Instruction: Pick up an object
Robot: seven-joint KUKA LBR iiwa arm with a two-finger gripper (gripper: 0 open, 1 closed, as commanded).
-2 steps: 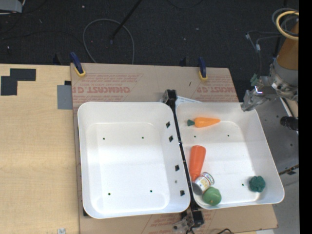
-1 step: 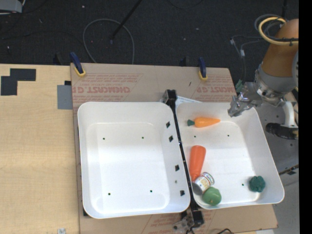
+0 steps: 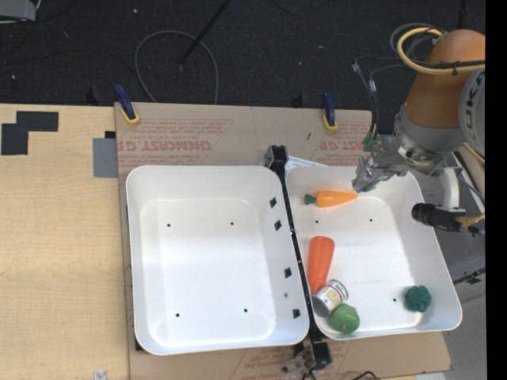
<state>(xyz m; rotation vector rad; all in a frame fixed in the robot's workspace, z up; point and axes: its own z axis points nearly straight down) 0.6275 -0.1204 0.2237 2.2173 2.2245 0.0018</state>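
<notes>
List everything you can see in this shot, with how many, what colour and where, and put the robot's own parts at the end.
Bins: 2, white, side by side on the bench, left bin and right bin.
Toy carrot: 1, orange with a green end, far part of the right bin, lying flat.
Orange tube: 1, orange, right bin, along its left wall.
Small can: 1, silver with a label, right bin, near corner, touching the green ball.
Green ball: 1, green, right bin, near left corner.
Dark green lump: 1, dark green, right bin, near right side.
Clamps: 2, blue and yellow, far edge of the cardboard sheet.
Arm: 1, grey and orange, reaching in from the right.
Claw: 1, grey, just above the carrot's right end.
</notes>
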